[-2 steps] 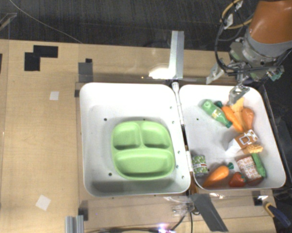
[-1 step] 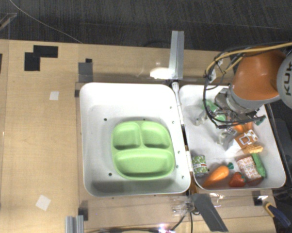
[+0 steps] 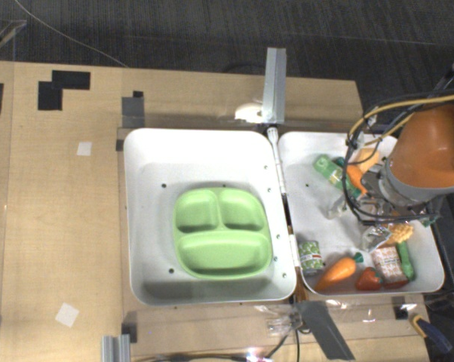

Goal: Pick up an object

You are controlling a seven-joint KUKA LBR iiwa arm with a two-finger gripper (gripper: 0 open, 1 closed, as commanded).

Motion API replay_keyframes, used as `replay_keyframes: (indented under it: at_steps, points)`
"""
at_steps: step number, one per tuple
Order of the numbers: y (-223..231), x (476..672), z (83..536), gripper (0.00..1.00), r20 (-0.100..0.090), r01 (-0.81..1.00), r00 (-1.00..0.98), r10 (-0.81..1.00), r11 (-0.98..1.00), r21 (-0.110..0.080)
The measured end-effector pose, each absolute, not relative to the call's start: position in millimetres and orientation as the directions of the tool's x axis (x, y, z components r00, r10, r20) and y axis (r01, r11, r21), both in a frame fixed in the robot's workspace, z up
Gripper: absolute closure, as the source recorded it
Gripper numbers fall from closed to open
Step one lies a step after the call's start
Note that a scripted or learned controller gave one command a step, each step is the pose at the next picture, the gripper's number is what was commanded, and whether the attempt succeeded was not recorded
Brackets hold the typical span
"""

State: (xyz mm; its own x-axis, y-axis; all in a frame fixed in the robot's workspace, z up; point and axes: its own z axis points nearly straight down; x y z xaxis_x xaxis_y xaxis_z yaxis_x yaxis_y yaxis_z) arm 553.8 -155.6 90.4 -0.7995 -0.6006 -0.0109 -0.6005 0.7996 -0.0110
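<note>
step: descend on right bin [image 3: 302,153] clutter | hand [image 3: 378,221]: grip state cannot be told | advice: target isolated carrot [image 3: 338,271], avoid bin wall

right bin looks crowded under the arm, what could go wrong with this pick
1. The carrot, red item and packet lie tightly together in the right bin, so a grasp may catch two things or slip off.
2. The arm covers the spot beneath it, so any contact there can't be checked.
3. The green can lies near the bin wall, awkward to reach.
</note>
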Motion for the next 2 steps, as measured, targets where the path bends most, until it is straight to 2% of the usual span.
replay_keyframes:
  at_steps: [1, 2]
  points:
    - [-133, 633.9, 88, 0.0, -0.012, -0.621, -0.784, -0.621, 0.784, -0.008]
    - [-132, 638.8, 105, 1.0, -0.025, -0.62, -0.784, -0.621, 0.784, -0.017]
